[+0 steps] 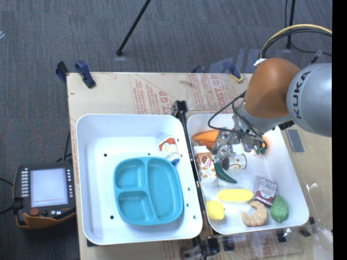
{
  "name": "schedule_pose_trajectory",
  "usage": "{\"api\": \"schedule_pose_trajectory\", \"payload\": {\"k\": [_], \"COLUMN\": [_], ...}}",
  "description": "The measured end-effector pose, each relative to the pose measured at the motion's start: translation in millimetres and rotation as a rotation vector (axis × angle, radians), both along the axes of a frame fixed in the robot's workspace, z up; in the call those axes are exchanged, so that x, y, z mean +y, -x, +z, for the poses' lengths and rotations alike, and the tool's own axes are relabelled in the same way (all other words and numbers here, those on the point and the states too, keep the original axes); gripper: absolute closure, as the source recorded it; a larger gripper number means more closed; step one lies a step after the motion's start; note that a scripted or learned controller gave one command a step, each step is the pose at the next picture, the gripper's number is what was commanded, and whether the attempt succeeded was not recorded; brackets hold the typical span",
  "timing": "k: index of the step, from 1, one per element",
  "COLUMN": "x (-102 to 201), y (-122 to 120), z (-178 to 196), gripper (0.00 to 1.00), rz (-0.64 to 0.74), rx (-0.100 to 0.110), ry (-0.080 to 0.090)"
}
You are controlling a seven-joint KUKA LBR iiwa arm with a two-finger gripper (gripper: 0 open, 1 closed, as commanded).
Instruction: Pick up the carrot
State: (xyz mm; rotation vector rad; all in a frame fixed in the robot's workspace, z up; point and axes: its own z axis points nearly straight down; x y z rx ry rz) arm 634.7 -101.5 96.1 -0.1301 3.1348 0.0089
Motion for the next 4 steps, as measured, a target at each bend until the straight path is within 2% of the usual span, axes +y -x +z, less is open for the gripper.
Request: {"api": "schedule_pose_trajectory", "payload": {"k": [1,2,3,4], "x": [-3.5,80.1,18.2,-3.1], "y": [0.5,17.5,-2.3,-1.3], "z": [0.0,97.4,35.1,-10.2], "gripper": [0.0,0.0,0.0,0.0], "rz": [-0.004,-0.028,-0.299,-0.296], "rx": [0.0,-0.01,0.005,0.019], "ry": [0.003,0.001,0.004,0.003]}}
